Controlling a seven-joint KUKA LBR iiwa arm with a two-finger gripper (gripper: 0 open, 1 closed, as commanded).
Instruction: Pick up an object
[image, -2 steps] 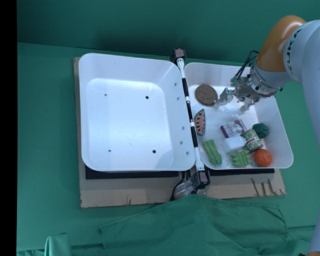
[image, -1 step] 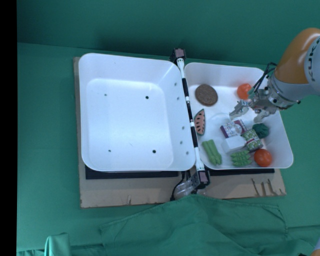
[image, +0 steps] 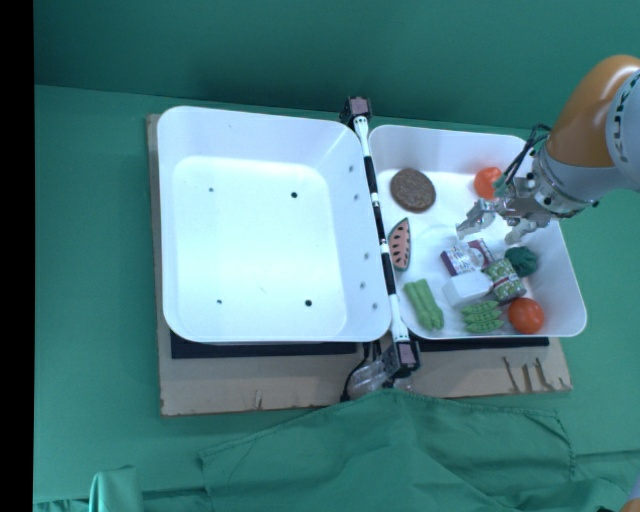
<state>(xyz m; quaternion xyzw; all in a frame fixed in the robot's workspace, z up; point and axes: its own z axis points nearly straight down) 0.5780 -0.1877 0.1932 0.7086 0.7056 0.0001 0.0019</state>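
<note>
We see the pincer (image: 497, 222) low over the right bin (image: 568, 268), its fingers spread apart with nothing between them. Just below its left finger sits a small dark-red packet (image: 464, 258) with a pale label, lying flat, tilted a bit; we can't tell whether the finger touches it. Touching the packet on the lower side is a white block (image: 466, 288). Right of these, a green-and-red printed pouch (image: 505, 280) lies slanted, near the pincer's right finger. A dark green leafy piece (image: 521, 260) sits just under the right finger. Behind the pincer, toward the bin's far wall, we note a small orange-red ball (image: 487, 181), partly hidden by the wrist. A second orange-red ball (image: 526, 315) lies at the bin's near right corner, beside green pea pods (image: 482, 317). Farther left: a green ridged vegetable (image: 424, 304), a watermelon slice (image: 399, 243) and a brown round cookie (image: 412, 189), all well apart from the pincer. The left bin (image: 260, 225) sits beside it on the green worktop (image: 90, 250).
</note>
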